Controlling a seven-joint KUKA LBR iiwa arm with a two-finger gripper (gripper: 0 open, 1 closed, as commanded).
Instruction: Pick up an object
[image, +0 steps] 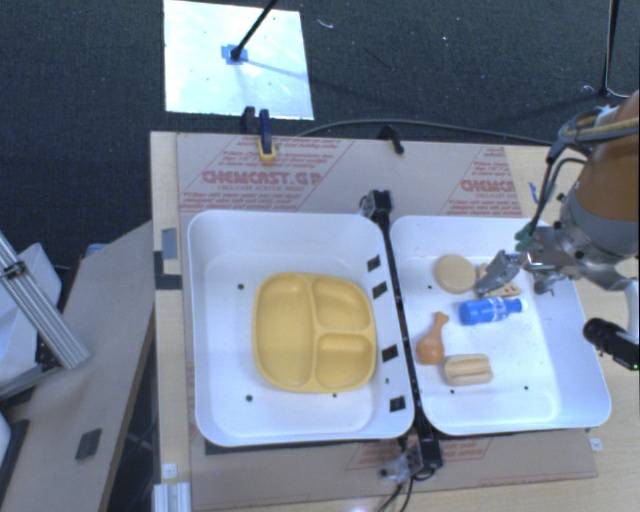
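Four small things lie in the right bin (580, 400): a round tan disc (455, 272), a blue bottle (490, 310), an orange drumstick-shaped toy (433, 340) and a tan bread roll (467, 369); the left bin (215, 330) bears a yellow divided plate (315, 331). The gripper (497, 275) hangs over the right bin, just above the bottle's upper edge and beside the disc; whether its fingers are parted or closed I cannot tell, and nothing shows between them. The bottle lies nearest, just below the tips, its long axis running left to right with a slight upward tilt; a grasp would likely want the fingers across that axis.
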